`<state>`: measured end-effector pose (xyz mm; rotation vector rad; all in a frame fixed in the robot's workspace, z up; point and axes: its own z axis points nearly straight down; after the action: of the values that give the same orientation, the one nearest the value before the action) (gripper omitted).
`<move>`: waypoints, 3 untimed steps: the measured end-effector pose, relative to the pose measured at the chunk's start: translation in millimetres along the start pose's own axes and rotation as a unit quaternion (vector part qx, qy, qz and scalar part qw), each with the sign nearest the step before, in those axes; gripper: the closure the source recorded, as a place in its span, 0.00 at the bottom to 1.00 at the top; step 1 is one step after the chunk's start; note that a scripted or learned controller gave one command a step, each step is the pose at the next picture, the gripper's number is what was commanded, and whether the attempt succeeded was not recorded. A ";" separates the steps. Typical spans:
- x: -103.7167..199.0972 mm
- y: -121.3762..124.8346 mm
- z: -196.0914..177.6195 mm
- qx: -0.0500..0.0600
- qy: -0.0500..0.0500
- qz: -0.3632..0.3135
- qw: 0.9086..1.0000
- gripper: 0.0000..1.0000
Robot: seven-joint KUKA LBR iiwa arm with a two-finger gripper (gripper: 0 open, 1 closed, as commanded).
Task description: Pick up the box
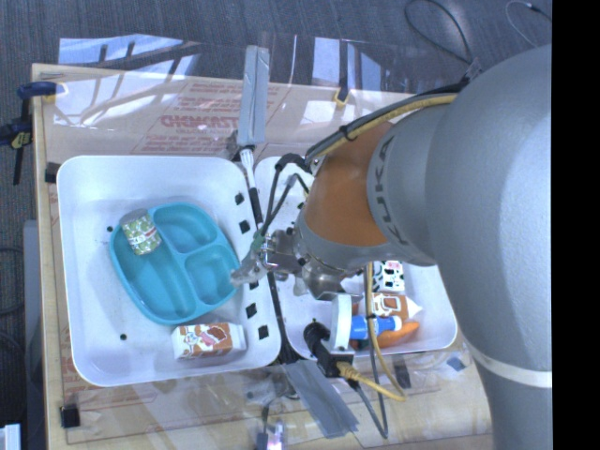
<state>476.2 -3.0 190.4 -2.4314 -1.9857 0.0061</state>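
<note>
Reaching in over the ridge where the two white bins meet, the grey arm (469,195) with its orange band poises its gripper (251,268) just above the right rim of the blue sectioned tray (178,261), which lies in the left bin (80,251). Whether the hand is wide, narrow or holding anything cannot be told, since the wrist and its cables cover it from above. The box (208,339), a small brown-and-white carton, lies on its side just below the tray's lower edge, against the bin's front wall and apart from the gripper. A small green-labelled cup (141,233) sits in the tray's upper-left compartment. To the tray's right, beyond the ridge, the right bin (441,331) keeps a huddle of small packages (386,307) under the arm's bulk. The carton's flat, low lie near the wall likely leaves little room for a finger on that side, so a grasp across its short faces looks the easier approach. The pick appears not yet made; the gripper would need to travel down along the tray's edge to reach it.
</note>
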 end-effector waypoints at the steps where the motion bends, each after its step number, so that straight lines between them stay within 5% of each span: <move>1: 0.0 0.0 0.0 0.000 0.000 0.000 1.000 0.00; 3: 0.0 0.0 0.0 0.000 0.000 0.000 1.000 0.00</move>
<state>476.2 -3.0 190.4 -2.4315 -1.9856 0.0059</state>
